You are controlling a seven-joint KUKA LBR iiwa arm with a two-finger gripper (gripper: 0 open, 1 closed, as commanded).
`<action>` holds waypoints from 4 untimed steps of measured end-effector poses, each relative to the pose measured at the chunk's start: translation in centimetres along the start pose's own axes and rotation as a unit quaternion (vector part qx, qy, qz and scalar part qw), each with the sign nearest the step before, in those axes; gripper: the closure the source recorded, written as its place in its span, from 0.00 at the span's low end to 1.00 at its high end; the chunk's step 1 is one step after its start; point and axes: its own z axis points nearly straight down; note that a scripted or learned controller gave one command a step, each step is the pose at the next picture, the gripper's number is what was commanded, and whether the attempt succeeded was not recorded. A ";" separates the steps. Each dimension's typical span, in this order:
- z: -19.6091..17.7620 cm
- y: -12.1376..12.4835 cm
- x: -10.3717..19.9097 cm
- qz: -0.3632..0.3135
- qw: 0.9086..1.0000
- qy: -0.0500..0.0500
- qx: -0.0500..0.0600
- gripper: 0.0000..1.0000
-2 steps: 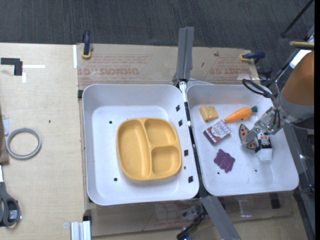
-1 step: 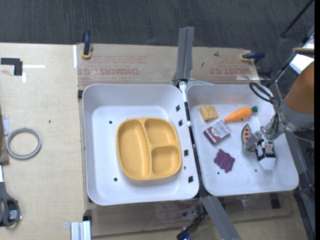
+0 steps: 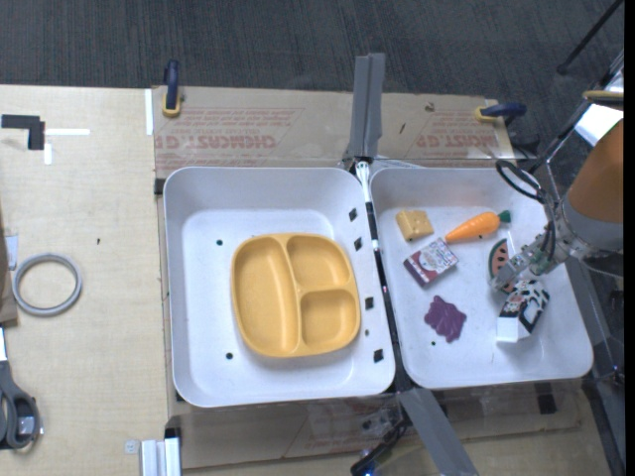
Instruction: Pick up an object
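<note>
Watermelon slice toy [image 3: 499, 260]: likely target, judged from gripper [image 3: 518, 278] being right on it. Sits in right bin [image 3: 476, 367], just right of carrot toy [image 3: 472, 227], partly hidden by gripper hardware.
Landmark: carrot toy, used for all places below.
Gripper posn: just below-right of carrot, low over right bin, arm [image 3: 600, 191] coming in from the right.
Jaws: can't tell, tips lost in clutter of cables and toys.
Held?: nothing seen betw. fingers, so no claim of a hold.
Handling (est.): small play-food pc, prob. light, hard plastic, smooth, so may slip; thin wedge, could tip or skid when pinched.
Where to grip (est.): across the flat faces of the slice, near mid, not on the curved rind edge.
Black-white toy [image 3: 532, 303]: below-right of carrot, touching or v. near white block [image 3: 510, 327]; crowding the slice, risk of double contact.
Cracker toy [image 3: 415, 224]: just left of carrot, apart from it.
Snack packet [image 3: 432, 262]: below-left of carrot; flat, thin, prob. hard to pinch.
Purple grape pc [image 3: 445, 317]: well below carrot; looks flat and soft-edged.
Yellow divided plate [image 3: 296, 295]: far left of carrot, in left bin [image 3: 189, 296].
Risk (est.): neighbours close, fingers may nudge black-white toy.
</note>
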 end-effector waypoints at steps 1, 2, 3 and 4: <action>0.0 0.0 0.0 0.000 1.000 0.000 0.000 0.00; -0.6 0.0 0.0 -0.001 1.000 0.000 0.001 1.00; -5.2 1.0 6.7 -0.048 0.999 0.001 0.000 1.00; -3.7 2.0 6.2 0.352 0.936 0.000 0.002 1.00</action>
